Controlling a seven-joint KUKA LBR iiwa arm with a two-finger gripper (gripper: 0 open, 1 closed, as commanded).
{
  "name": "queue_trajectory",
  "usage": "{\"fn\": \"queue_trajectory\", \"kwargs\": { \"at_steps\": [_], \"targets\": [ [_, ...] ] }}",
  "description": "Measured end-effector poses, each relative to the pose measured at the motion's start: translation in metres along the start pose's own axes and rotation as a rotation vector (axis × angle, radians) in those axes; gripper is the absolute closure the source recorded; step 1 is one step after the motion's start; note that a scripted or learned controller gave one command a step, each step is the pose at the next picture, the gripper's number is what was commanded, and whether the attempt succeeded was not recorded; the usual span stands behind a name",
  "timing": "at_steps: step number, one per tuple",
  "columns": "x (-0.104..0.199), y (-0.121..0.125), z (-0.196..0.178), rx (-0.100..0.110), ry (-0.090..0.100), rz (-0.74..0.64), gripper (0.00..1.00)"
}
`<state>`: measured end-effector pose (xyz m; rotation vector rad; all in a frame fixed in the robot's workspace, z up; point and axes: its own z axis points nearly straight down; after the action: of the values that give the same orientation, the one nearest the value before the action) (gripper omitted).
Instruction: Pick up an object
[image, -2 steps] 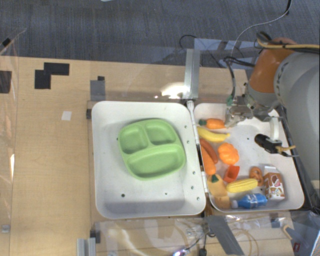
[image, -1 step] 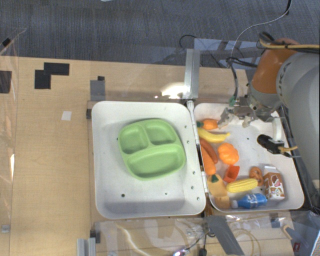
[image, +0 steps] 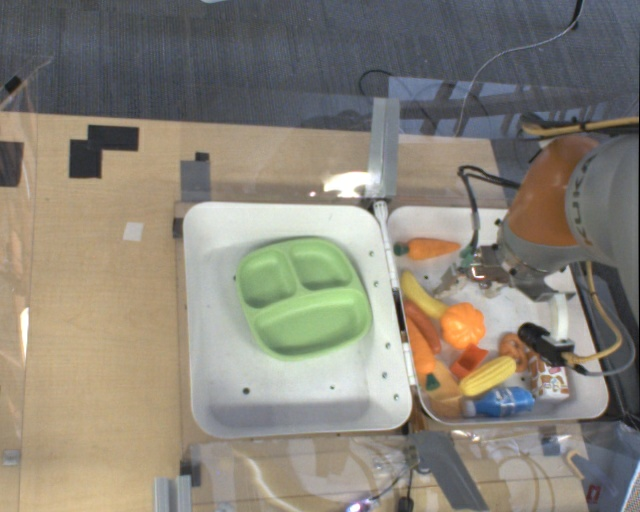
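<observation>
The right bin (image: 598, 400) holds several toy foods. A carrot (image: 432, 247) lies at its far left, with a yellow banana (image: 420, 295) below it and a round orange fruit (image: 463, 326) in the middle. Nearer the front are a corn cob (image: 487, 376), a blue bottle (image: 503, 402) and a small carton (image: 549, 381). My gripper (image: 483, 269) hangs low over the bin's upper middle, just right of the carrot and above the orange fruit. The wrist hides what lies under it.
The left bin (image: 215, 390) carries a green divided plate (image: 302, 296). A metal divider (image: 392, 290) separates the two bins. The grey arm with its orange band (image: 545, 200) covers the right bin's far right corner, and cables run along that bin's right side.
</observation>
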<state>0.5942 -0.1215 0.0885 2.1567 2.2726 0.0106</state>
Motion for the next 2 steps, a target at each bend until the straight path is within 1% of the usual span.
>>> {"fn": "queue_trajectory", "kwargs": {
  "at_steps": [1, 2],
  "targets": [
    [0.0042, -0.0639, -0.0023, -0.010, -0.003, -0.225, 0.00],
    [0.0062, -0.0609, -0.0107, -0.011, 0.001, -0.228, 1.00]
  ]
}}
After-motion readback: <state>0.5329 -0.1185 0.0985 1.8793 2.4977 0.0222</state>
